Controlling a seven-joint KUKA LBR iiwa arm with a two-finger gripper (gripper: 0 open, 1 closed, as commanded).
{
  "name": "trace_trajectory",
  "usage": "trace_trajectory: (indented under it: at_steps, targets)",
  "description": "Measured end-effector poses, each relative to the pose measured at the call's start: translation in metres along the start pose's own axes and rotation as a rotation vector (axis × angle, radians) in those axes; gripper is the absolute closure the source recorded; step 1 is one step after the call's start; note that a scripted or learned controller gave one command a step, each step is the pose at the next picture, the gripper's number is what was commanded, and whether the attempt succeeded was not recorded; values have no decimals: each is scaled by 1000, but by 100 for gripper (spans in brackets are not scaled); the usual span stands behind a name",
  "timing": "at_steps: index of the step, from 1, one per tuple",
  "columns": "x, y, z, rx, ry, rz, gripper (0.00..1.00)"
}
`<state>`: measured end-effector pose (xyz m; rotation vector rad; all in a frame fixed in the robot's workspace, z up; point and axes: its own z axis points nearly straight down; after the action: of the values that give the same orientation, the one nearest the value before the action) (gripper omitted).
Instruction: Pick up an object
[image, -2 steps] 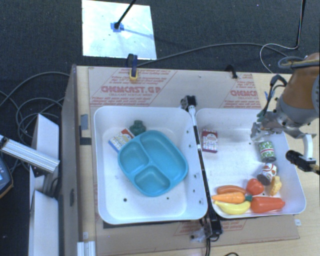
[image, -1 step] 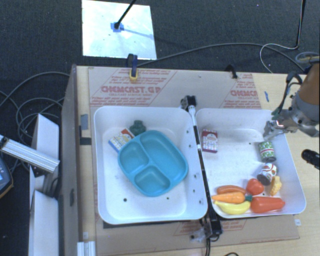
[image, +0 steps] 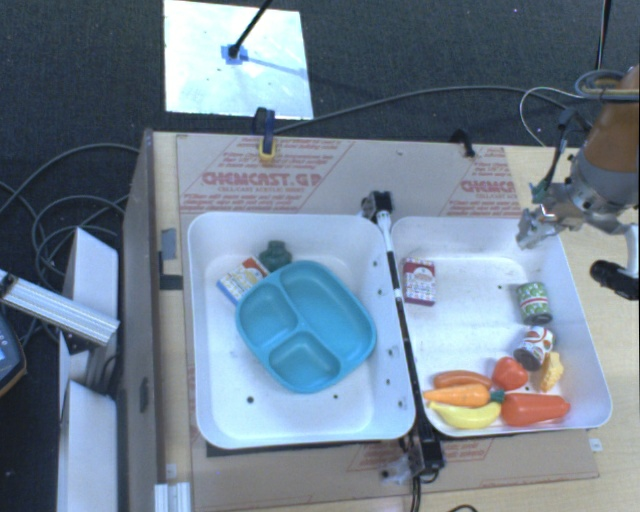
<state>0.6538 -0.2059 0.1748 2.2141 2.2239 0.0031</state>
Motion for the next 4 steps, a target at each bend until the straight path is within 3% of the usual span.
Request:
trace_trajectory:
  at_steps: [1, 4]
  targets:
    - [0, 16, -6, -1, -1, 0, 100]
    - [15, 15, 3, 1, -1, 0, 100]
